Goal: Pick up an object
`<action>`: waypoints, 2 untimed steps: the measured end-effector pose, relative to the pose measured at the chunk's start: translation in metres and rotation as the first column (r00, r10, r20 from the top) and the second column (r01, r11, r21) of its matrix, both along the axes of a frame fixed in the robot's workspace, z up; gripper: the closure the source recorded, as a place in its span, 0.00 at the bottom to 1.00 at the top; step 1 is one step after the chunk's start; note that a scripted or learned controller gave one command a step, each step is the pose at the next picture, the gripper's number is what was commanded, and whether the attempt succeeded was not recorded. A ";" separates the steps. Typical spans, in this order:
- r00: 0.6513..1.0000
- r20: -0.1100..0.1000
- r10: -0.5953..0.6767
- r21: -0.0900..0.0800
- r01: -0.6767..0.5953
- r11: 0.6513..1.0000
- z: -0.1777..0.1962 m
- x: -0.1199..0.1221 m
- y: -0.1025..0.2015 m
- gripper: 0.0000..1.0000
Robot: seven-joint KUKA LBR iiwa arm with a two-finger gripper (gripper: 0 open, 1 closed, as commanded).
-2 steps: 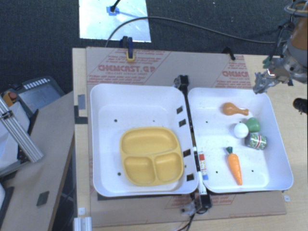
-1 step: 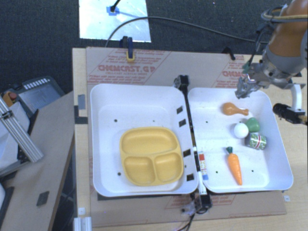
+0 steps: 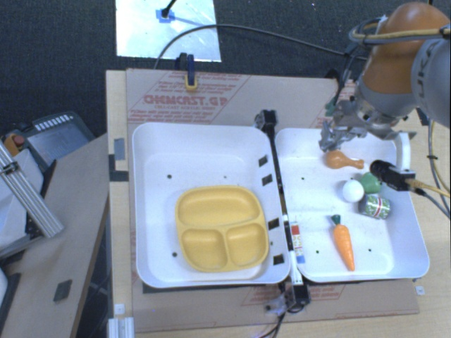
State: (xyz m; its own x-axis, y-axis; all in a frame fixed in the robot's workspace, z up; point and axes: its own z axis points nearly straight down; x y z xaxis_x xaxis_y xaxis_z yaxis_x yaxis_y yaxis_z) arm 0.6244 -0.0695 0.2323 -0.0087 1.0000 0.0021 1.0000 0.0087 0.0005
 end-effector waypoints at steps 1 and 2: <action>1.000 -0.002 0.001 0.000 -0.001 1.000 -0.010 -0.015 0.058 1.00; 1.000 0.000 0.001 0.001 -0.001 1.000 0.000 -0.029 0.106 1.00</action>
